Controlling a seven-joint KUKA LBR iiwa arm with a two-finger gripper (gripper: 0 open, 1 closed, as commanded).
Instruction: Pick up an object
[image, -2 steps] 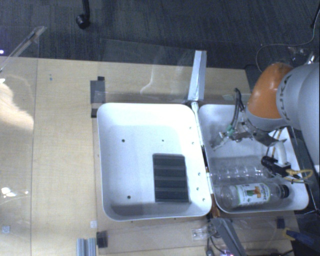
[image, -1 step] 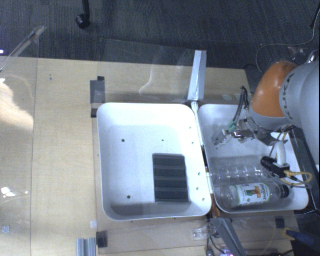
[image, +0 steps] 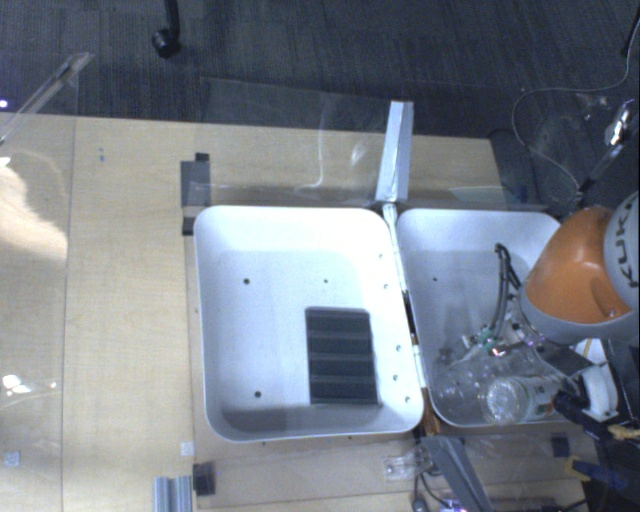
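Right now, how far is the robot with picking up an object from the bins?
Done: the arm has reached down into the right bin, its gripper low over a clear, glassy object. In hand: nothing visibly; the picture does not show any object between the fingers. Left: grasping and lifting. The dark ribbed block lies untouched in the left bin.

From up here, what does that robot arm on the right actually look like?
The arm is a rounded grey body with a wide, glossy orange band above the wrist and dark lettering on the grey shell at the picture's edge. Thin dark cables loop down beside it. Its gripper is a small cluster of metal parts and wires, with a tiny reddish light among them.
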